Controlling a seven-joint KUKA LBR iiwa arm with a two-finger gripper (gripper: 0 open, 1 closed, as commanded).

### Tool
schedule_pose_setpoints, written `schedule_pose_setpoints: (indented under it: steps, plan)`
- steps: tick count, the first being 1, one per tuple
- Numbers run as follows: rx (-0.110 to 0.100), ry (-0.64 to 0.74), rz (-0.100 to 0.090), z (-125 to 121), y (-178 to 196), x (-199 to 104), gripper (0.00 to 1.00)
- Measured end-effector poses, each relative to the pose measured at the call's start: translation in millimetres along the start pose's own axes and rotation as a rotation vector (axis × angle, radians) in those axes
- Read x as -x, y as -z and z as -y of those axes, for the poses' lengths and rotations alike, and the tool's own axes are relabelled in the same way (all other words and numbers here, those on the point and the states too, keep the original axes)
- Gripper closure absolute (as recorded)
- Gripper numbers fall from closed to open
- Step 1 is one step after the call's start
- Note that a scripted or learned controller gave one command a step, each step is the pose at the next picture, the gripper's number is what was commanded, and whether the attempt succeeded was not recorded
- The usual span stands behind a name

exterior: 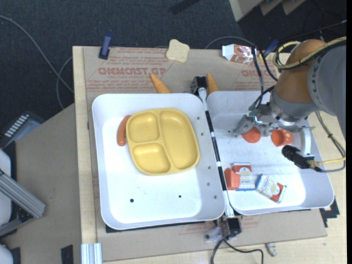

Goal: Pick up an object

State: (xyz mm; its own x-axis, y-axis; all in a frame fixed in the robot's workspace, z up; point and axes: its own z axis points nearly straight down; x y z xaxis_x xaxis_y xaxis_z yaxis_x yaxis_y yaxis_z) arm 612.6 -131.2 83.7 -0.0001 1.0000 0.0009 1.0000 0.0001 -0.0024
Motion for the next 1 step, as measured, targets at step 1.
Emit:
schedule_pose_setpoints:
  steps: [1]
  plan:
    - [0.004,-0.001,0.001,-1.1,11.2,0.4,1.0]
